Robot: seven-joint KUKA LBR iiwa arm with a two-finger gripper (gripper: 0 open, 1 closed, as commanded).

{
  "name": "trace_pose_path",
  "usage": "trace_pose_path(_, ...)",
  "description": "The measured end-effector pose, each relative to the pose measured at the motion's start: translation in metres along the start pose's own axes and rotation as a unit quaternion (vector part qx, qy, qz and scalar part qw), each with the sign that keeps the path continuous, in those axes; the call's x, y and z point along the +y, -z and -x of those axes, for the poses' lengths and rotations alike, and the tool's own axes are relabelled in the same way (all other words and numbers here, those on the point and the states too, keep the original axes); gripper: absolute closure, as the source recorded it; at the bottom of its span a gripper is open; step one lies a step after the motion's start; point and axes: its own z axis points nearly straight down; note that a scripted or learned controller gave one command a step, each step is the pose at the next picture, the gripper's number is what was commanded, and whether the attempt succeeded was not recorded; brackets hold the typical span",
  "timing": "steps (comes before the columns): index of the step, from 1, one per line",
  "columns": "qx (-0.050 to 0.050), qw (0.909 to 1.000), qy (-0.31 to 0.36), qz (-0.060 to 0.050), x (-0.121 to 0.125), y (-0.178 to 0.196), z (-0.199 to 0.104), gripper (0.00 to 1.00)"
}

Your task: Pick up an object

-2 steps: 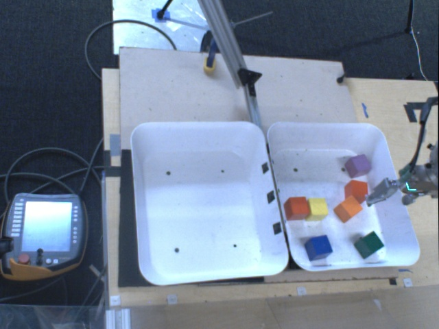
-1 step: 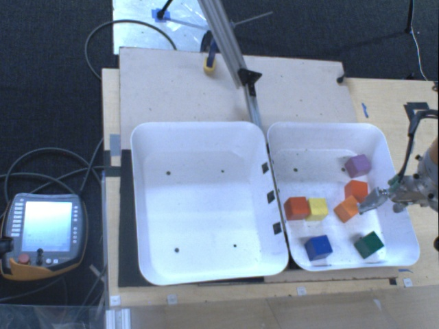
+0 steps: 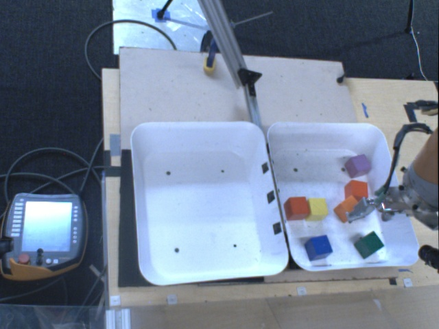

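The right bin (image 3: 384, 142) holds several small blocks: purple (image 3: 357, 164), orange (image 3: 356, 188), a second orange one (image 3: 344, 209), red-orange (image 3: 296, 208), yellow (image 3: 317, 208), blue (image 3: 318, 247) and green (image 3: 369, 244). My gripper (image 3: 361, 212) reaches in from the right edge and sits low in the right bin. Its metal tip is right against the second orange block, just below the first orange one. The arm's body hides part of the bin's right wall.
The left bin (image 3: 144, 184) stands beside the right one, with a row of black clips (image 3: 269, 196) on the shared wall. A slanted metal pole (image 3: 223, 29) crosses the back board. A teach pendant (image 3: 42, 235) lies on the floor at left.
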Motion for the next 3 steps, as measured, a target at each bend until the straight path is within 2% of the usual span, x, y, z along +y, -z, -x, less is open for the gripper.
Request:
trace_pose_path(1, 0.0, 1.0, 0.0, -0.001, 0.0, -0.052, 0.0, 0.0)
trace_pose_path(2, -0.002, 1.0, 0.001, 0.003, 0.002, -0.038, 0.001, 1.0)
trace_pose_path(3, -0.003, 1.0, 0.001, 0.005, 0.003, 0.026, 0.003, 1.0)
